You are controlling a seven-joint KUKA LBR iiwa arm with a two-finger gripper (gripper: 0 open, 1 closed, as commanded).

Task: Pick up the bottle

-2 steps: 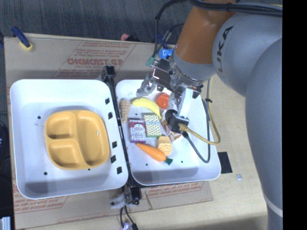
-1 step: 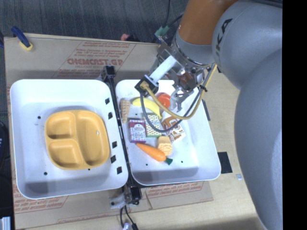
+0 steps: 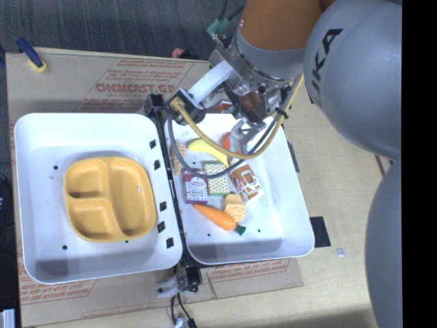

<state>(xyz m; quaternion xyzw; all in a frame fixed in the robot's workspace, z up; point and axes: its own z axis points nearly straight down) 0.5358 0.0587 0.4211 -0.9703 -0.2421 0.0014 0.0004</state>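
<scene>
The bottle cannot be made out for certain among the clutter in the right bin [image 3: 290,231] — only small packets and toy food are plain there. A yellow banana [image 3: 205,149] lies near the bin's far side, a purple packet [image 3: 196,188] and a green-checked packet [image 3: 218,184] below it, a brown-and-white packet [image 3: 246,182] to their right, and an orange carrot [image 3: 217,216] toward the near wall. The tool [image 3: 244,132] hangs over the bin's far end beside the banana, yellow cable looping round it — whether it is spread or closed cannot be told. The left bin [image 3: 27,183] holds a yellow divided tray [image 3: 108,198].
</scene>
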